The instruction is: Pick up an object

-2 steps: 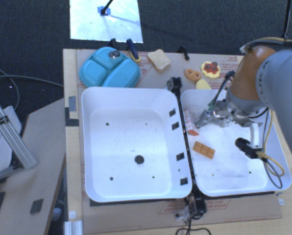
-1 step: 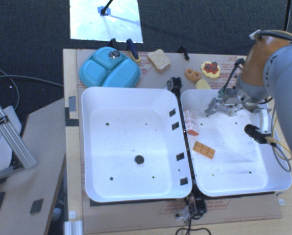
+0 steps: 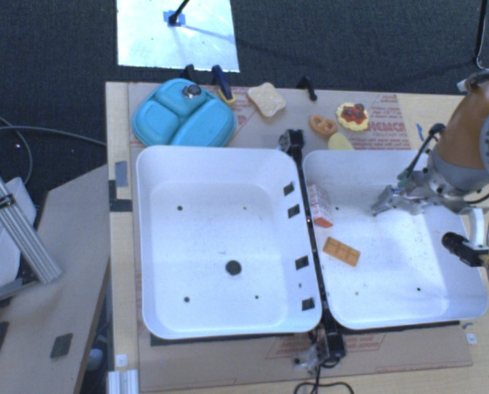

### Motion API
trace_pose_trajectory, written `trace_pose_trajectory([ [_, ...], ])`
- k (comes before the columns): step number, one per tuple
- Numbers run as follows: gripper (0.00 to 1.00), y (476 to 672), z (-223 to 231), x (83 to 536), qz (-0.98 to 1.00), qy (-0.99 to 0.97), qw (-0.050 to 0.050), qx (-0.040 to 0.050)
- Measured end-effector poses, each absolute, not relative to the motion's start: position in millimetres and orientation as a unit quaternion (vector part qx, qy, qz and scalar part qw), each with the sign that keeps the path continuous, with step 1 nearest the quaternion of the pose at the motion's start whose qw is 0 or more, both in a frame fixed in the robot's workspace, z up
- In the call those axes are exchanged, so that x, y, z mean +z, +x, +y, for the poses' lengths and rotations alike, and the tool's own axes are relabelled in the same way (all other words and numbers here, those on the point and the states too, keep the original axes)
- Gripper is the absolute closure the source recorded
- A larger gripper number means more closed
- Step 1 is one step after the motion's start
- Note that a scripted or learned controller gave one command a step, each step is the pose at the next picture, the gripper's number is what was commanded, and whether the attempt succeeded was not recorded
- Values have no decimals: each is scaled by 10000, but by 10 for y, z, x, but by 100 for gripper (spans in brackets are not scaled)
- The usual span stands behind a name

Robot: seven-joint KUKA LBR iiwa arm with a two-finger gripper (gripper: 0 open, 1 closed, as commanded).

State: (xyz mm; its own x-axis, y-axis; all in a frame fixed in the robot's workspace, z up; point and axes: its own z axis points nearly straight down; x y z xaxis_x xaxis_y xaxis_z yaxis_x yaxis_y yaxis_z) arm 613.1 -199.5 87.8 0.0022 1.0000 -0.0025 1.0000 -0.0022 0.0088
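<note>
**Arm reaching over the right bin, nothing between its fingers**

Dark carpet is surrounding a cardboard-topped bench (image 3: pixel 121 220) that is carrying two shallow white bins side by side. From the right edge, the grey arm (image 3: pixel 474 138) with its orange band is leaning in over the right bin (image 3: pixel 392 302), and its gripper (image 3: pixel 386 201) is hanging low above the upper middle of that bin's floor. The two fingers are pointing left with a narrow gap showing between them, and they are gripping nothing.

Two things are lying in the right bin: a small red and white carton (image 3: pixel 318 206) is resting against the left wall, and an orange waffle-like tile (image 3: pixel 341 251) is lying flat just below it, toward the bin's middle. Both are sitting apart from the gripper, to its left.

A small dark round piece (image 3: pixel 233 267) is sitting on the floor of the left bin (image 3: pixel 171 171).

Behind the bins, a blue divided tray (image 3: pixel 183 115), a toy slice of toast (image 3: pixel 267 99), a pretzel-shaped piece (image 3: pixel 322 125) and a round tart with red topping (image 3: pixel 353 116) are lying on the cardboard.
</note>
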Motion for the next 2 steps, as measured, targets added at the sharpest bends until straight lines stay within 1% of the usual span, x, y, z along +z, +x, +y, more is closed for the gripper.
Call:
trace_pose_trajectory([
  [1,100,6159,-1985,996,7086,7056,76,24],
  [2,100,4875,-1344,890,7068,7074,67,39],
])
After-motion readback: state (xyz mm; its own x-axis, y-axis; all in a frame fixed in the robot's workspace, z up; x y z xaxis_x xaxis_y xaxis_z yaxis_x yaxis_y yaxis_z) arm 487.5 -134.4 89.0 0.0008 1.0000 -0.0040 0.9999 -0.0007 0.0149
